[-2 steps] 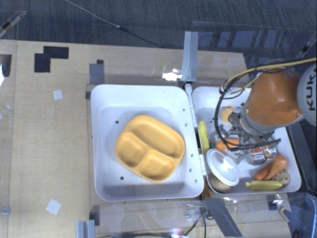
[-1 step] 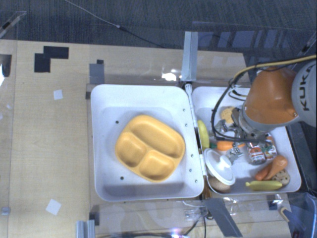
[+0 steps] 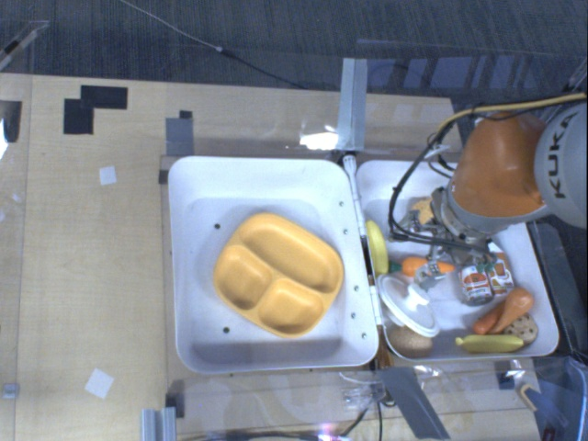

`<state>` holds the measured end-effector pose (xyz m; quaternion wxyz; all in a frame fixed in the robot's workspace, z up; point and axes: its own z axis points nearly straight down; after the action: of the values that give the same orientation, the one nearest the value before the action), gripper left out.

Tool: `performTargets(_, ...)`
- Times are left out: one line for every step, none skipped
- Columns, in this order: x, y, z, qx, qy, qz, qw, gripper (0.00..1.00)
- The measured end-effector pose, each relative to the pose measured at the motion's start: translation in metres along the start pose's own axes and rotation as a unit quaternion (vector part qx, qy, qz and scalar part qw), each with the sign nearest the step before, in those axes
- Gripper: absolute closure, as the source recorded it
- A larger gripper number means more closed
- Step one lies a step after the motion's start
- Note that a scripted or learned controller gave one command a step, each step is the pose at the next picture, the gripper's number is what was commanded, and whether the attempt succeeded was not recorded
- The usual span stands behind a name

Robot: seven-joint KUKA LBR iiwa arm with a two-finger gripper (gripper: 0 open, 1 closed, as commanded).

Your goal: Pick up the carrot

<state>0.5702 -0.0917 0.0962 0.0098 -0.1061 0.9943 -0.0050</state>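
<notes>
We see the carrot [image 3: 504, 310] lying diagonally in the right bin [image 3: 544, 274], thick end up-right, tip down-left. The pincer [image 3: 432, 266] hangs nearby; we cannot tell its state.

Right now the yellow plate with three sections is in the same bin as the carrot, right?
Not quite. The camera view shows the yellow plate alone in the left bin. The carrot lies in the right bin, near its front right corner, with the other toy food.

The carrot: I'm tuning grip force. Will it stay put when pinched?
The carrot looks rigid and tapered, so it may slide toward its thin end. It seems rounded, so likely to roll. The banana and cookie crowd it and may shift.
</notes>
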Motion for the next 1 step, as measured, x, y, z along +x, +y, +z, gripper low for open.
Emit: performTargets(0.0262, -0.0021, -0.0143, 0.004, -0.005, 0.189, 0.982, 0.0)
